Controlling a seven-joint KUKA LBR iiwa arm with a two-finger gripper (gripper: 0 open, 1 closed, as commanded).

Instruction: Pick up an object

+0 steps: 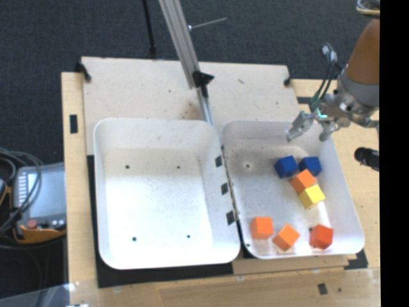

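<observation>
Left bin (108, 171): holds no blocks | right bin (255, 139): blue cube (286, 166) near centre, judged light, rigid, flat-sided; grip opposite faces | gripper (314, 128): fingers spread, pinching nothing, hovering above bin's far edge, apart from cube.

Two bins side by side on the tabletop (73, 171), touching along the middle. Left bin (102, 171): nothing but specks. Right bin (348, 210): seven blocks. Two blocks (287, 166) (311, 165) sit side by side near the bin's middle-right; two more (303, 181) (312, 196) stacked in a line just in front of them, touching. Three blocks (261, 227) (286, 236) (321, 236) along the front wall, spread left to right. Pincer (314, 128) hangs over the right bin's rear right corner, behind all blocks, apart from them. Slanted rail (181, 40) rises from behind the seam between bins.
</observation>
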